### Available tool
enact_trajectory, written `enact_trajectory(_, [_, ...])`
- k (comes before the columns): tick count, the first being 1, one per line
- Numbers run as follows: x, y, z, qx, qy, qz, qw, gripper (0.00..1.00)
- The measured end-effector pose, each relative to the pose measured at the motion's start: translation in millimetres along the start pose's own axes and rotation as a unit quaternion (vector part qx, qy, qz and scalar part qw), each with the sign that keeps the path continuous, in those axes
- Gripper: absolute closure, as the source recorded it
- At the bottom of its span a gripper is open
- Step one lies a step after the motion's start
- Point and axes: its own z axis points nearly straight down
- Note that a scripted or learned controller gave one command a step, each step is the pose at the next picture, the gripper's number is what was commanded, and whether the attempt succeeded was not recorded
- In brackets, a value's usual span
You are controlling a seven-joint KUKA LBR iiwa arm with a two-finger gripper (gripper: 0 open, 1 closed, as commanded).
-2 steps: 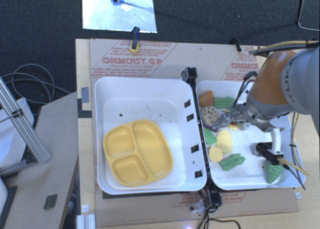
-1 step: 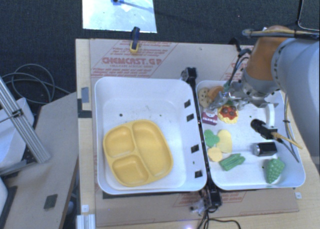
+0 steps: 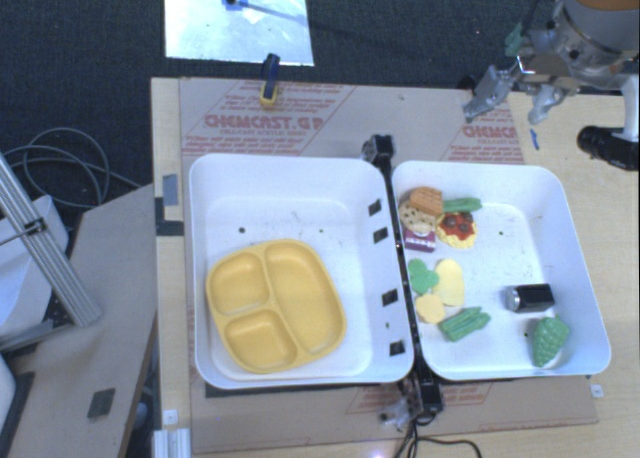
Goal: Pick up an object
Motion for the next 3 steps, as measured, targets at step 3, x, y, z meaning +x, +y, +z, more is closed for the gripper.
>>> enact_trajectory(3, [276.5,-13.6,-156.0,0.009,0.003,-0.003,1.0,0.0])
